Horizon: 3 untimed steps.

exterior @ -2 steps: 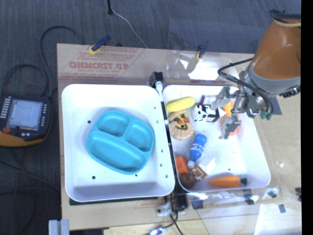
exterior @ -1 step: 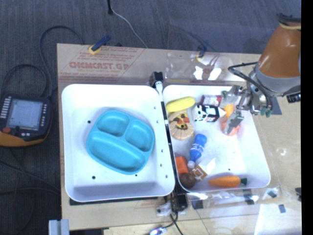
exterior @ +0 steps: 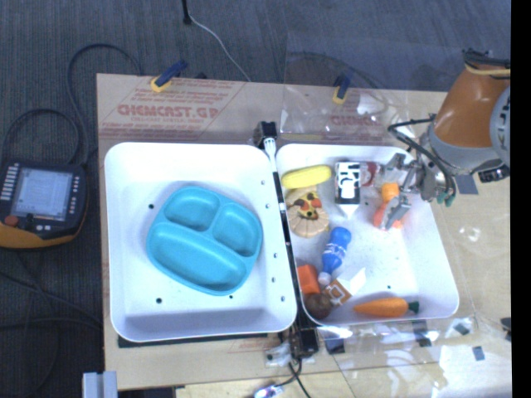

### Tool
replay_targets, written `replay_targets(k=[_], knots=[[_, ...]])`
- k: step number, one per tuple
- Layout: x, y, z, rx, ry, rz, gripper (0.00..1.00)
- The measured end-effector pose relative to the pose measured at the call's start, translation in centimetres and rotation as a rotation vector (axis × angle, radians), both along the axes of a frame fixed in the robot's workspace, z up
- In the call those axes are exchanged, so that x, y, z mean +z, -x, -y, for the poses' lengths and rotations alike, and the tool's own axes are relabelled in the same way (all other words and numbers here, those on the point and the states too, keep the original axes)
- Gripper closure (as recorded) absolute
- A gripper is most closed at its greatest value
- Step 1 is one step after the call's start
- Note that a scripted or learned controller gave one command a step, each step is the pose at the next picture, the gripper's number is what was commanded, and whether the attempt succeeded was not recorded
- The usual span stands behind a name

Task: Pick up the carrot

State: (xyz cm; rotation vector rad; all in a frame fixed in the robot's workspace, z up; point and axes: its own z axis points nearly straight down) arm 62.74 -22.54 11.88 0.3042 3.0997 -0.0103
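The carrot (exterior: 383, 307) lies at the right bin's (exterior: 440, 259) near wall, well apart from the gripper (exterior: 398, 210), whose fingers pinch a small orange-red toy (exterior: 384, 206), so it risks lifting the wrong thing.

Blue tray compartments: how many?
3. The blue tray lies in the left bin: a small compartment at its upper left, another at its upper right, and one long compartment along its lower edge. Nothing covers the tray.
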Motion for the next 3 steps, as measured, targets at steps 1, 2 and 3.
replay_targets(k=[1,2,3], knots=[[-2.9,0.3,-0.3,-0.069,-0.011,-0.017,0.00],[-1.7,0.0,-0.7,-0.066,-0.013,-0.013,1.00],[-1.7,0.0,-0.7,-0.066,-0.012,-0.013,0.00]])
